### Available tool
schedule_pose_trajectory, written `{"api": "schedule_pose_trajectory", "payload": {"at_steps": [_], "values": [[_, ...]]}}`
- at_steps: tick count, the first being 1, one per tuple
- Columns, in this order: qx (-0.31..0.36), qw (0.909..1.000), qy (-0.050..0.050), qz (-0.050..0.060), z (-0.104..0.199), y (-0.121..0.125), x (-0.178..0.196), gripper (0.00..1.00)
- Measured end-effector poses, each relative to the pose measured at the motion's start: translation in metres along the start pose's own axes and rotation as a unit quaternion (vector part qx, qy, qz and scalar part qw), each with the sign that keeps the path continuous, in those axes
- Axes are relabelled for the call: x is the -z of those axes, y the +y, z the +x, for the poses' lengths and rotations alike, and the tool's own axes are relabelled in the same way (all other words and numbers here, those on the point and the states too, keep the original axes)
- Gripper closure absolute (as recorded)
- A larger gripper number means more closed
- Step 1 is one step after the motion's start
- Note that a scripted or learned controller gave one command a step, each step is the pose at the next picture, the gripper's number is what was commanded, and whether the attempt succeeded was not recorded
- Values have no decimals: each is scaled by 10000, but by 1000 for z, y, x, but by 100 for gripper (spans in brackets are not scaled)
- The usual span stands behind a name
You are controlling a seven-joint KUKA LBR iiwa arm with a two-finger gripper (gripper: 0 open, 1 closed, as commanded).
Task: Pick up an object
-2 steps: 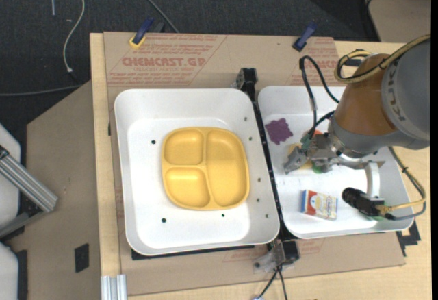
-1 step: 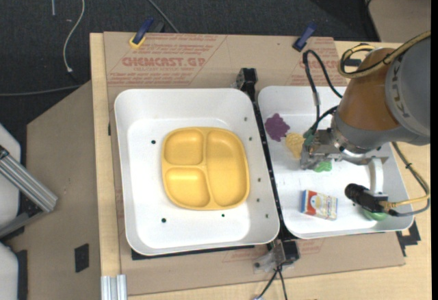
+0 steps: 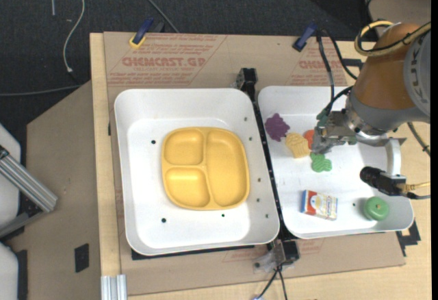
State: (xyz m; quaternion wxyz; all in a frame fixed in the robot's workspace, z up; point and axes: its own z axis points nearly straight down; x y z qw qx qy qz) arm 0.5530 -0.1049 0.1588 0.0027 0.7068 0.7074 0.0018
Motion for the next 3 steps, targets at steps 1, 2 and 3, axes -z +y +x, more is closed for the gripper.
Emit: {"api": "schedule_pose_trajectory", "payload": {"at_steps": [1,2,3], "values": [[-6,10000,-2,-3,-10,0,51,100],[2,10000,0,-1,-13,3,95,100],[22,10000,22,49,37,-5,81,100]]}}
